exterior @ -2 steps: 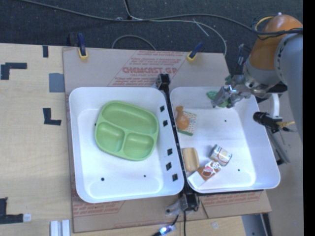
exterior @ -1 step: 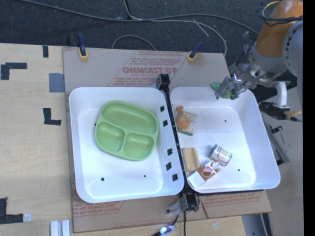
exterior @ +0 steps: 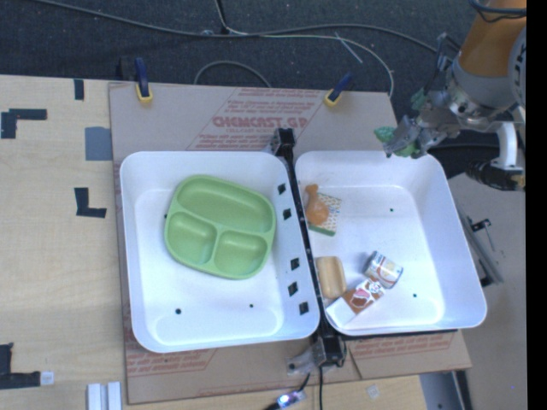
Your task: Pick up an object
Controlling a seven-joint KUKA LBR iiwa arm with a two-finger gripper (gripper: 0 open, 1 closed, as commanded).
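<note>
We have the gripper (exterior: 400, 142) parked at the far corner of the right bin (exterior: 427, 229), just over its rim. There's green on it, but we can't tell how its jaws stand or whether anything sits in them.

Candidates all lie along the near-left of the right bin: an orange packet (exterior: 319, 209) by the divider, a tan block (exterior: 331, 276) touching the divider wall, a small can (exterior: 384, 268), and a red-and-white packet (exterior: 364, 296) just beside the can. The green tray (exterior: 220, 225) is in the left bin (exterior: 162, 314), well apart.

Our pick: the can. It's clear of the walls. We'd descend straight down, jaws across its short axis, and avoid clipping the red-and-white packet. The tan block is risky, with the wall blocking one finger.
</note>
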